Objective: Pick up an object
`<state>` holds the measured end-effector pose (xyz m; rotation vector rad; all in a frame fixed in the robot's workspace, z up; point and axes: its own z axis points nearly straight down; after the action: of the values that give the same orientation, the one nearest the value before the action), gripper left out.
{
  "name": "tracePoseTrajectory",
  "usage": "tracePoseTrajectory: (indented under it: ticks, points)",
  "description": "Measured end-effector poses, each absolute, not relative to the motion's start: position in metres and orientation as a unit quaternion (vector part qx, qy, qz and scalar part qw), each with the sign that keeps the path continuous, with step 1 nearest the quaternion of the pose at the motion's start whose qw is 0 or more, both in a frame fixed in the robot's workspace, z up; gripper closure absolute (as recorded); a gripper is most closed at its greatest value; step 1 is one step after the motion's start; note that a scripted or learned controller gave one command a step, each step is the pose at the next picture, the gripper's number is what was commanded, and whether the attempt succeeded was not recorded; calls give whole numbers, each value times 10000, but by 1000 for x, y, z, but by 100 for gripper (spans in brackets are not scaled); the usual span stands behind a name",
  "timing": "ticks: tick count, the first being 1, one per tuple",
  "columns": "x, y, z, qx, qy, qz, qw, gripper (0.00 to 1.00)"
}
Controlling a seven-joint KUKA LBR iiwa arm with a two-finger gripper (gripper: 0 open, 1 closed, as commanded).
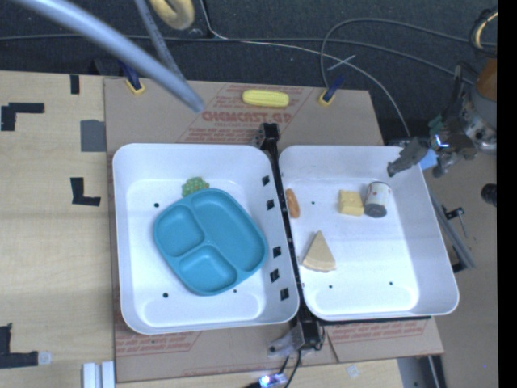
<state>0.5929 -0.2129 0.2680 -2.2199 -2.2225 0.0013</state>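
Waiting in the right bin (420, 285), your candidates are a cheese wedge (319, 254), a yellow block (350, 203) and a grey cylinder (376, 200) near its far edge. The gripper (408, 162) hovers over the far right corner, approach stage; descend next. Its claw state I cannot tell, too blurred.

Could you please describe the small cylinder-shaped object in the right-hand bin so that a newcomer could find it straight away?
Start at the right bin and look to its upper part. There the grey cylinder lies just right of a pale yellow block. It is the only grey, rounded item there; the wedge and the orange piece are warm-coloured.
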Motion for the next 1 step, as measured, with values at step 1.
tracePoseTrajectory:
  ticks: [1]
  points:
    - [595,-215,204,-7067,-7075,23,24,0]
